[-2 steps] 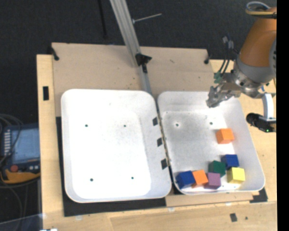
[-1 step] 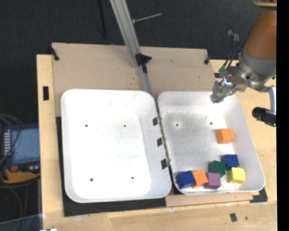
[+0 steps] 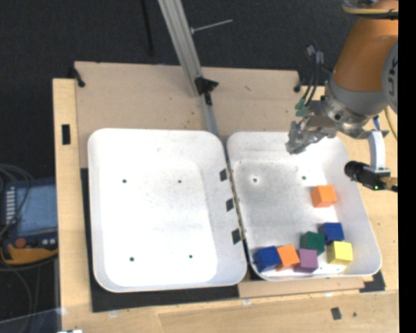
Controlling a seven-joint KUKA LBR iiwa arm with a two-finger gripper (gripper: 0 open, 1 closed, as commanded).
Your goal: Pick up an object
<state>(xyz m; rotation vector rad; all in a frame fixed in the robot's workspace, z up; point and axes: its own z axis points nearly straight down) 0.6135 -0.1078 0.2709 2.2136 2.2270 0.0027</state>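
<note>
Two white bins sit side by side on the bench. An orange cube (image 3: pixel 324 195) lies alone in the right bin (image 3: pixel 263 207), edges roughly square to its walls, no long axis. Other blocks (image 3: pixel 305 252) crowd the near edge. Gripper (image 3: pixel 298 143) hovers over the far rim, holding nothing.

Matt, pale wooden tabletop (image 3: pixel 152 85); smooth white plastic bins (image 3: pixel 159 207), faintly scuffed grey; matt foam-like coloured blocks (image 3: pixel 324 195); ribbed metal rail (image 3: pixel 180 30); glossy orange arm band (image 3: pixel 367 40).
</note>
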